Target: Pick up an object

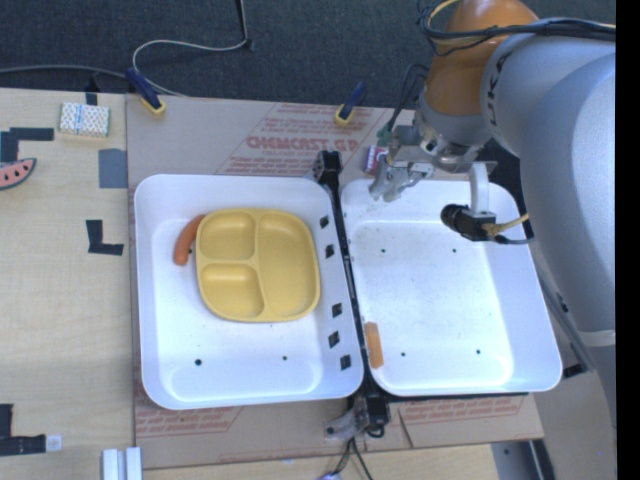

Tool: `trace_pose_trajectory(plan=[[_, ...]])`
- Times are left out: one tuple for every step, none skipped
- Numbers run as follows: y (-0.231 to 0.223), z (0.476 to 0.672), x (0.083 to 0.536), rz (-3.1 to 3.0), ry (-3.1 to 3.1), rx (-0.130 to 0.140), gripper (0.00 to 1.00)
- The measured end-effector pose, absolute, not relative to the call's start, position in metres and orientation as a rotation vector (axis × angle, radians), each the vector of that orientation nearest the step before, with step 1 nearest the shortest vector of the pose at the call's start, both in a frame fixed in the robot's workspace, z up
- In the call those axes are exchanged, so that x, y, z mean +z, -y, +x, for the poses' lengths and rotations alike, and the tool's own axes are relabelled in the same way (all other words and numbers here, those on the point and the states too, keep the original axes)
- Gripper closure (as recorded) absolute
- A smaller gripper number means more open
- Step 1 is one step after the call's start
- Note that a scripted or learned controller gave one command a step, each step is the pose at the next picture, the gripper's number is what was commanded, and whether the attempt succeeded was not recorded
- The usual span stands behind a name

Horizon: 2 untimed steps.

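Orange carrot [373, 345] lies near right bin's [520, 368] front-left corner.

Bins [160, 368]: smooth white plastic, slight sheen, dark specks. Plate [258, 265]: yellow plastic, matt-satin, smooth. Sausage [184, 241]: orange, glossy. Worktop [60, 298]: pale wood-grain laminate, matt. Cardboard [290, 148] under bins: brown, matt, red print. Arm [560, 98]: smooth grey shell, glossy orange band. Tool [395, 180]: bare metal look.
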<state>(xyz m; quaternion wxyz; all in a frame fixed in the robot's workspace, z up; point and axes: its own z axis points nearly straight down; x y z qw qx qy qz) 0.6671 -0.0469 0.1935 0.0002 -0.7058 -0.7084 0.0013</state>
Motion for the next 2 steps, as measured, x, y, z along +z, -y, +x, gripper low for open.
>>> trace_pose_trajectory(plan=[[0.0472, 0.667, 0.1935, -2.218, 2.225, 0.005, 0.0], [0.0465, 0.6671, 0.203, -2.216, 2.226, 0.006, 1.0]])
